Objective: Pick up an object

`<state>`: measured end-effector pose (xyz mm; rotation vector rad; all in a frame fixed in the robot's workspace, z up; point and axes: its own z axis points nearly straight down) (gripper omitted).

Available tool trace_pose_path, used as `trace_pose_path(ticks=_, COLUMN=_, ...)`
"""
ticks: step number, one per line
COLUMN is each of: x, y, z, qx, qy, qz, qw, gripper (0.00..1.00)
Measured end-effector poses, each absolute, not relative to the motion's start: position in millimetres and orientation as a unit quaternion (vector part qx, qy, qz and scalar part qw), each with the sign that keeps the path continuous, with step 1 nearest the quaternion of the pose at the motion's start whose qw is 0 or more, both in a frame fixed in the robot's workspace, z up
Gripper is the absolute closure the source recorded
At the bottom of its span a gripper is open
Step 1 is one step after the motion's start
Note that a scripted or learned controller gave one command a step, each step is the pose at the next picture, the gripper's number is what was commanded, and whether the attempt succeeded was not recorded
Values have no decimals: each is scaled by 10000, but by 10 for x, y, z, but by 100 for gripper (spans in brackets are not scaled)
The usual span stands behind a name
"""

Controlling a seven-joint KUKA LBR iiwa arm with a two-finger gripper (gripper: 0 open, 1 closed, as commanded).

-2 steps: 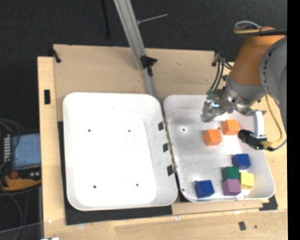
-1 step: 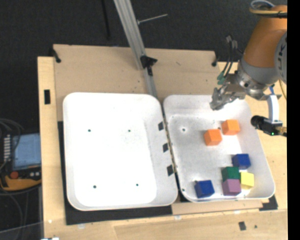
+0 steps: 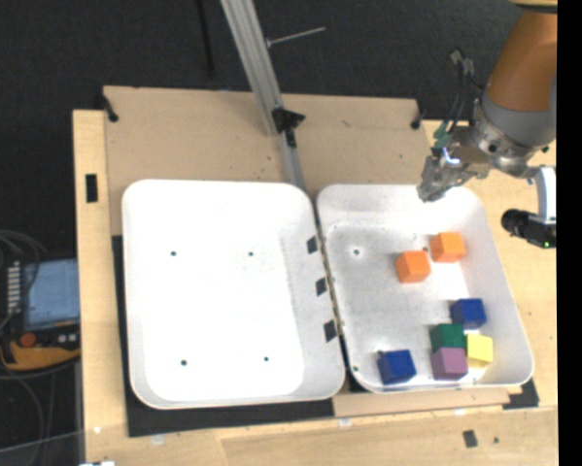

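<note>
The right bin holds several small blocks. Two orange blocks sit near its middle right. A blue block, a green block, a yellow block and a purple block cluster at the front right. Another blue block lies at the front. My gripper hangs over the bin's far right corner, above and behind the orange blocks, with nothing visibly between its fingers.
The left bin lies beside the right one. A slanted metal pole rises behind the bins. A blue device and cables lie off the bench's left edge.
</note>
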<state>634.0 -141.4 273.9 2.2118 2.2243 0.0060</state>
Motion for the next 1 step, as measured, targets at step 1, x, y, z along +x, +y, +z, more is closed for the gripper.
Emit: trace_pose_path(ticks=1, x=6228, y=-1003, z=2612, qx=7057, qy=7085, qz=-8, qw=5, gripper=100)
